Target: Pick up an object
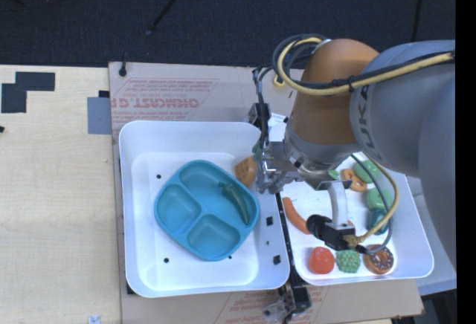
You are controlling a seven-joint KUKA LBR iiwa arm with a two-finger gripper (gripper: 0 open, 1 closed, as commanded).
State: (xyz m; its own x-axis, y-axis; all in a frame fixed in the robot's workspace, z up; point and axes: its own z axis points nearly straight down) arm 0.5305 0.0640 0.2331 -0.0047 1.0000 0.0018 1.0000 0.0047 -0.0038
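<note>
Camera view shows the grey arm (401, 114) reaching low over the divide between the two bins, its gripper (265, 172) at the right wall of the left white bin (130, 241), just beside a small tan-brown lump (245, 169) that lies against that wall. This looks like the approach or the start of a grasp on that lump, the likeliest target. Nothing can be seen held, and whether the gripper is apart or together cannot be told, since the wrist and its cables mask it. The next move probably calls for settling squarely around the lump without catching the bin wall or the blue divided plastic plate (186, 207) near it, which carries a slim green pod (236, 200). The arm covers much of the right white bin (416, 256). An orange carrot-shaped piece (294, 214), a red round piece (321, 261), a green knobbly piece (347, 261) and a brown ring (380, 261) are clear of it. The lump is too small and too shadowed to identify.
</note>
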